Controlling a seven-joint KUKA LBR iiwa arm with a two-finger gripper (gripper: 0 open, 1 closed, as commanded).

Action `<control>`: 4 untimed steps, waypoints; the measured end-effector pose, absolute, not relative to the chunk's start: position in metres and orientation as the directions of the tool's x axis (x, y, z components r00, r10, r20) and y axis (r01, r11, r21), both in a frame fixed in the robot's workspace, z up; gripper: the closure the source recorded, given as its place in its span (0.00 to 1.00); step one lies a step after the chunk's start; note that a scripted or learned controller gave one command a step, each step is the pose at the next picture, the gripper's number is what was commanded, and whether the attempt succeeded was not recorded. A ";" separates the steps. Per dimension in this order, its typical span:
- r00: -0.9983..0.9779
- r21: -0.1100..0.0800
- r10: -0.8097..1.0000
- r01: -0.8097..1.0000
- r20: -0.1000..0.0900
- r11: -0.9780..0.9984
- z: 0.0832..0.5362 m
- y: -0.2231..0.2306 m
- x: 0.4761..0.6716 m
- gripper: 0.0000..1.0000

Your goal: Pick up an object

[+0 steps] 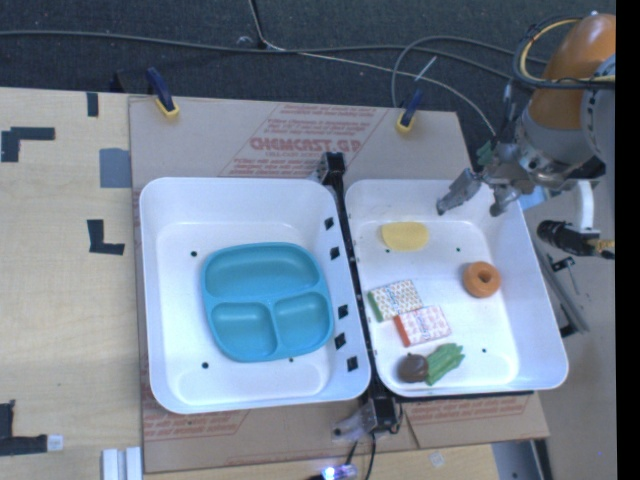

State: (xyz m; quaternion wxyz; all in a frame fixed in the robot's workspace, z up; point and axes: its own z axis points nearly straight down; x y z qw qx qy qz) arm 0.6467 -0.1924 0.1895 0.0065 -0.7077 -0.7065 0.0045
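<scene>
Gripper [478, 199]: fingers spread, nothing between them. Right bin [530, 298] just below it: yellow piece [404, 235], orange ring [482, 279]. Left bin [160, 268], farther off: blue tray [267, 300].

The divided tray [267, 300] is turquoise in the white left bin [160, 268]. The right bin [530, 298], also white, holds a pale yellow piece [404, 235], an orange ring [482, 279], two checkered packets [395, 297] [422, 324], red-dotted and green-edged, a green item [446, 360] and a brown lump [412, 368].
</scene>
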 end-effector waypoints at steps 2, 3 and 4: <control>-0.002 -0.005 1.000 1.000 -0.001 0.002 0.154 -0.191 0.644 0.00; -0.002 -0.005 1.000 1.000 0.000 0.002 0.105 -0.183 0.648 0.00; -0.003 0.000 1.000 1.000 -0.003 0.003 0.085 -0.183 0.649 0.00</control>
